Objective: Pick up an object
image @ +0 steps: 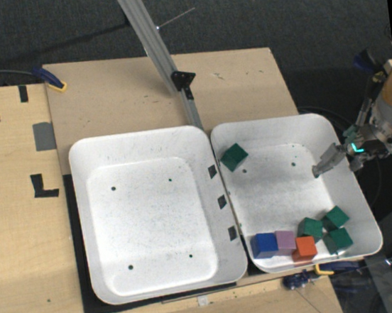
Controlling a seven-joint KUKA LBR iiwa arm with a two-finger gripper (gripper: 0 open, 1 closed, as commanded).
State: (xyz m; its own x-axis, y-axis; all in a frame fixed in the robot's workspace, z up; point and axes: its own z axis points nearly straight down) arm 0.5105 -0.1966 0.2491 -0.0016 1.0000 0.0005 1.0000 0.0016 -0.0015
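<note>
You have nothing lifted yet: the pincer (328, 161) hangs over the right bin's (278, 128) right edge, its spread beyond telling, while the blocks (303, 238) cluster at that bin's near edge and a green cube (234, 157) sits near its far-left corner

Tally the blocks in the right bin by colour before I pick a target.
Green blocks: 4 (one alone, three clustered)
Blue block: 1
Purple block: 1
Orange block: 1
Total: 7
</note>
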